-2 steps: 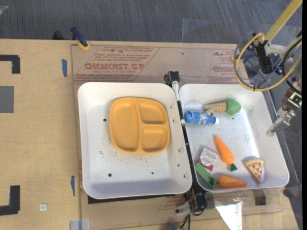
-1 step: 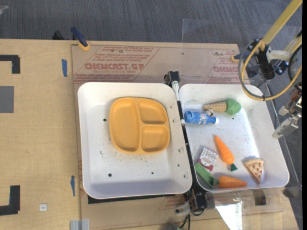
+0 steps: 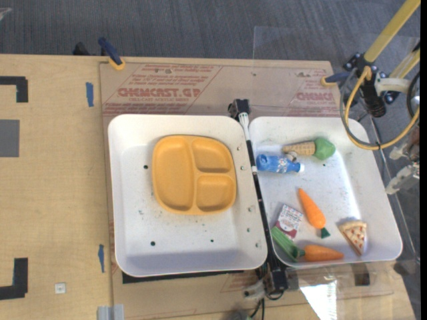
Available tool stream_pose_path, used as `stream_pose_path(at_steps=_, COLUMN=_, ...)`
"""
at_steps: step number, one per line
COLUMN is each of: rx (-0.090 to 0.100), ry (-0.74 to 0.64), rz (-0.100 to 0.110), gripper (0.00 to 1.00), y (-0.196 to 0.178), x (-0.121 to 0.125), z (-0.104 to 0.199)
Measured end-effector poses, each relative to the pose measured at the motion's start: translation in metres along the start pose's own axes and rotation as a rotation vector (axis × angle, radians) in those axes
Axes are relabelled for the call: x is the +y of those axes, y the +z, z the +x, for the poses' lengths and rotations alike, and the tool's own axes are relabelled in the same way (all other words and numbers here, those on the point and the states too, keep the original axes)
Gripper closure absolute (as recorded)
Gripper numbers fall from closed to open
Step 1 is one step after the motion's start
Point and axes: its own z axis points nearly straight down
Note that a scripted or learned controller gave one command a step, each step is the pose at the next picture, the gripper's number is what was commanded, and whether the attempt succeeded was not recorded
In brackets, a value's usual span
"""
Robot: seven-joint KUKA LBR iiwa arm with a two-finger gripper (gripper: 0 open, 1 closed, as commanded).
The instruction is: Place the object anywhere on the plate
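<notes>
Toy foods lay in the right bin (image 3: 373, 179), none yet on the orange plate (image 3: 193, 174) in the left bin (image 3: 130, 199). The carrot (image 3: 311, 210) lay apart from the others; we judged it light, stiff and slick, best pinched across its thick middle. The pizza slice (image 3: 354, 235) looked flatter and harder to take. We could not tell the gripper's state.
</notes>
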Motion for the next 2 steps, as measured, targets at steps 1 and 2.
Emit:
stream_pose_path(at_steps=1, rx=0.000, ry=-0.002, rz=0.001, gripper=0.00, y=0.000, x=-0.001, z=0.000)
stream_pose_path(at_steps=2, rx=0.010, ry=-0.147, rz=-0.001, gripper=0.00, y=-0.129, x=0.002, z=-0.005)
